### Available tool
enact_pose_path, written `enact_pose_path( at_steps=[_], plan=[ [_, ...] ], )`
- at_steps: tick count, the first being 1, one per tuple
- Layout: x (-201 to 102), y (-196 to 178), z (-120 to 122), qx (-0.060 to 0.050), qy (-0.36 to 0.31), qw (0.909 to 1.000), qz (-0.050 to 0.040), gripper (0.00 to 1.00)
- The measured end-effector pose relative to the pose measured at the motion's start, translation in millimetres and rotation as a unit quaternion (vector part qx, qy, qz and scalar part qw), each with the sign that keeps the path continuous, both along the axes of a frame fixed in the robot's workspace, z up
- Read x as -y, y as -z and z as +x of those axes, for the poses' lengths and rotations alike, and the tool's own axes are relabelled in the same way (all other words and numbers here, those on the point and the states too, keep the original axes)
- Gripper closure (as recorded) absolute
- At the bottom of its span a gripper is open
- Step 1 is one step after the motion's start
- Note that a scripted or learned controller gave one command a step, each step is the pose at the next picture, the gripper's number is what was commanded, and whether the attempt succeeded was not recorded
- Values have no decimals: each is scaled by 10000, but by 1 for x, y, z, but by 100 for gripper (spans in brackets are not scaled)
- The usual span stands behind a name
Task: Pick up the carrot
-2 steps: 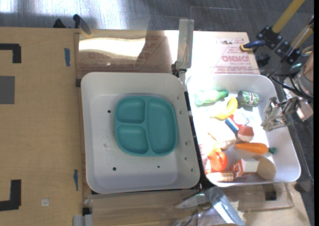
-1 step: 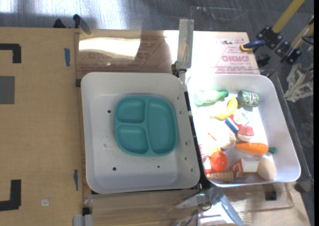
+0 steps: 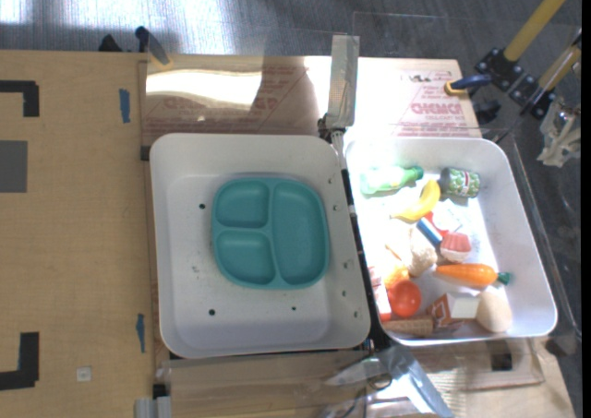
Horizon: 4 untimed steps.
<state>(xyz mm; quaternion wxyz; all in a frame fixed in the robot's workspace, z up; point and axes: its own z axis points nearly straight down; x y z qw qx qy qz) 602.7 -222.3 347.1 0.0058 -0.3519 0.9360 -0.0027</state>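
Nearest to us, along the front wall of the right bin (image 3: 540,301), we find a cream egg-shaped piece (image 3: 494,310), a brown block (image 3: 406,325) and a red tomato (image 3: 404,297). Just behind them lies the carrot (image 3: 467,273), orange with a green stub at its right end, flat on the bin floor and pointing across it. It rests close against a pink-and-white piece (image 3: 455,244) and a pale lump (image 3: 422,260), with the egg-shaped piece just in front.

Farther back we see a yellow banana (image 3: 420,203), a green vegetable (image 3: 388,178) and a small printed can (image 3: 460,182). The left bin (image 3: 175,222) holds a teal divided plate (image 3: 271,231).

As for the gripper, we cannot tell whether its fingers stand apart or together.

We judge the crowding to be the main risk: fingers coming down beside the carrot could land on a neighbour, or shove the egg-shaped piece and knock the carrot askew. Its smooth taper may also let it slip out of a closing grip, and the similar orange-red tomato nearby could be taken by mistake.
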Motion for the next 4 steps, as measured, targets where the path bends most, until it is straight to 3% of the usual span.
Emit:
enact_pose_path(
  at_steps=[1,2,3,4],
  plan=[
    [0,-145,20,24,-1334,9911,-27,100],
    [0,-140,-31,-40,-2877,9577,-10,100],
    [-4,155,-33,-66,-4948,8690,22,100],
    [-7,38,-1,-13,-6104,7921,-56,100]
  ],
)
